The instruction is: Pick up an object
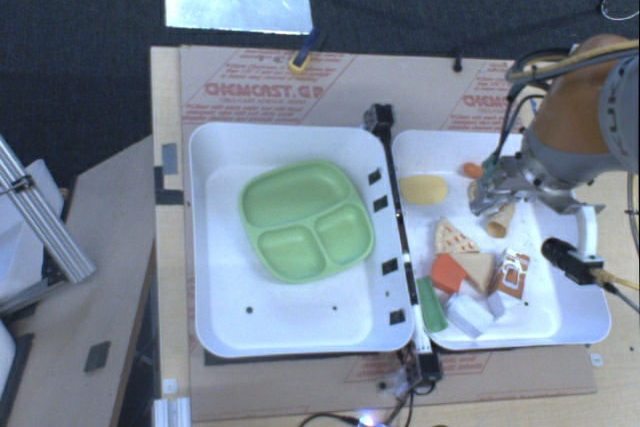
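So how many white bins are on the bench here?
2. The left bin holds a green divided tray; the right bin holds small food-like items, with the gripper over it.

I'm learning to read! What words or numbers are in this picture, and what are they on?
"CHEMCAST GP": red print on the brown paper-covered sheet under the white bins, upper left.
More red print of the same kind at the sheet's upper right: partly hidden, too blurred to read.
Small red-and-white packet in the right bin: markings too small to read.
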You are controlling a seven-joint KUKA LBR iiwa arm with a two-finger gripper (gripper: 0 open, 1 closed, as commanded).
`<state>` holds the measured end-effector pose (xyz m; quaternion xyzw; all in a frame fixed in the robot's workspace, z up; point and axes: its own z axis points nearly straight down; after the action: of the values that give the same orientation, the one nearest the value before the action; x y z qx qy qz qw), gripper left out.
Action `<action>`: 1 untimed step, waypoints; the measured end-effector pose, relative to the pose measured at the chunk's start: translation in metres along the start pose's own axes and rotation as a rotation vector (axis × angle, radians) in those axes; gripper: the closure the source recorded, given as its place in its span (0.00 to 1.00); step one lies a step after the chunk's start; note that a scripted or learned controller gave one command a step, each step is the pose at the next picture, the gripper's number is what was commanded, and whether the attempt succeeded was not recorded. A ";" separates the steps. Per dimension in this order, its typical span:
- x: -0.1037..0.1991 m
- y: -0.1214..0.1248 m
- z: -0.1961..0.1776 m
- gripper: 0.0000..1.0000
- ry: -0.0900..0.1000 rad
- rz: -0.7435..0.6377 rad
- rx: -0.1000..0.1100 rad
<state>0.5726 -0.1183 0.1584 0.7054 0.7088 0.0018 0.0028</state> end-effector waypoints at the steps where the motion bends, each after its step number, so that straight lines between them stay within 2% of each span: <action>1: -0.002 -0.006 -0.048 1.00 0.000 0.001 0.000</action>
<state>0.5661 -0.1207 0.2063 0.7056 0.7086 0.0017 0.0027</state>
